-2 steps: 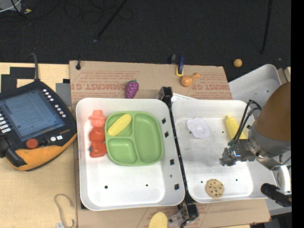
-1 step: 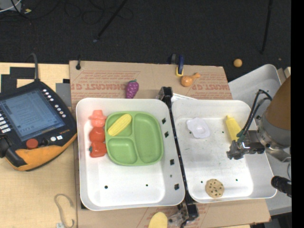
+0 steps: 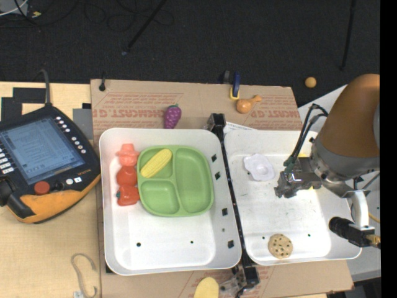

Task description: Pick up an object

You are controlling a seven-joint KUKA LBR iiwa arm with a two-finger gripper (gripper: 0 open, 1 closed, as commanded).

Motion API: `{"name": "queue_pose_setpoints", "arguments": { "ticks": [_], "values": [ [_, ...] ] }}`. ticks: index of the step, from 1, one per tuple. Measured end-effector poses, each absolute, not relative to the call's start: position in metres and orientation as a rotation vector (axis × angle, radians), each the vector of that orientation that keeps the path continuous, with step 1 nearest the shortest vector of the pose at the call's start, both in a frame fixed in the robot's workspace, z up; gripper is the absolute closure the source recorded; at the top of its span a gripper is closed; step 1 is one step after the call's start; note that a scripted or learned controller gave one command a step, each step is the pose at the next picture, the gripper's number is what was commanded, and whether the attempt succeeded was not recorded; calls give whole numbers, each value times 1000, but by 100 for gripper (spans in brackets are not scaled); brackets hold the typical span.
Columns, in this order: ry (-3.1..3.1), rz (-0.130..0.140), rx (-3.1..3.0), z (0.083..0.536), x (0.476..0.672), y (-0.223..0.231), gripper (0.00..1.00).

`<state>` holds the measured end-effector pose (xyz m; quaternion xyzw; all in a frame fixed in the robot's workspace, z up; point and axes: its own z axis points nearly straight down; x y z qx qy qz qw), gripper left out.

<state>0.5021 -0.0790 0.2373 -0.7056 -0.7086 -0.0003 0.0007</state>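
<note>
End effector point(image 3: 290, 185) above the right white bin point(image 3: 310, 244).
Its state I cannot tell; the clear plastic lid point(image 3: 258, 166) lies near the bin's far-left corner, thin, so a grasp may slip.

view: one fixed camera, set above the bench | facing: downward at a slant | range: both white bins point(image 3: 118, 241) taken in whole, bench and dark floor beyond included | arm point(image 3: 347, 129) seen entering from the right
</note>
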Motion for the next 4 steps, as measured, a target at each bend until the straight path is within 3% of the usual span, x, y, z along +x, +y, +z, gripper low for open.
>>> {"name": "queue_pose_setpoints", "arguments": {
  "ticks": [2, 3, 4],
  "values": [
    [-2224, -1, -2217, 234, 555, -6, 100],
    [-2221, 0, -2219, 235, 568, 19, 100],
    [-2218, 5, -2221, 217, 565, 25, 100]
  ]
}}
